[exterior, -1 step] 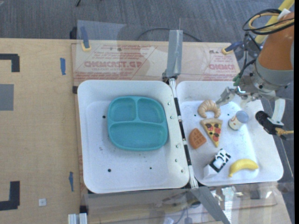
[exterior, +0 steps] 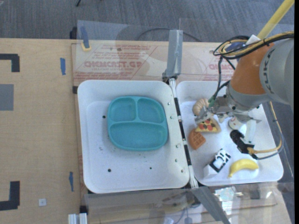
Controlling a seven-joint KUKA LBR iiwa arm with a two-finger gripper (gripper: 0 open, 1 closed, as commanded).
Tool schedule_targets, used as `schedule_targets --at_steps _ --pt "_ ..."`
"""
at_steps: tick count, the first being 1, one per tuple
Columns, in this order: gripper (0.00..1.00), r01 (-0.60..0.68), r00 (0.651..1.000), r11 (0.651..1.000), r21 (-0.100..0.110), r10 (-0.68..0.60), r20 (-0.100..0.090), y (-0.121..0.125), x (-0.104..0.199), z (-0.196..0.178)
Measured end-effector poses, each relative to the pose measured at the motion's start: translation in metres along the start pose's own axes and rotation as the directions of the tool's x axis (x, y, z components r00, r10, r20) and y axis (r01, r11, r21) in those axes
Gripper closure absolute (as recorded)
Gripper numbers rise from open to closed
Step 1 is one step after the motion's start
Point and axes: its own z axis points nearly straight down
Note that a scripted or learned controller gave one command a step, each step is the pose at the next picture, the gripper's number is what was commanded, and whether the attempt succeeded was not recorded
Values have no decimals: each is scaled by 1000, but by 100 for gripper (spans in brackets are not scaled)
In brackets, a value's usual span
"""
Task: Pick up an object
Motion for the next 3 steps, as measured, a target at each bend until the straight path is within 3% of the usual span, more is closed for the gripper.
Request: schedule_targets --at_steps 1,2,3 --pt "0 26 1000 1000 -11 -26 5 37 8 10" --pt "100 26 1000 1000 -14 -25 7 39 6 -1" --pt "100 -160 987 987 2 160 0 -7 54 -83"
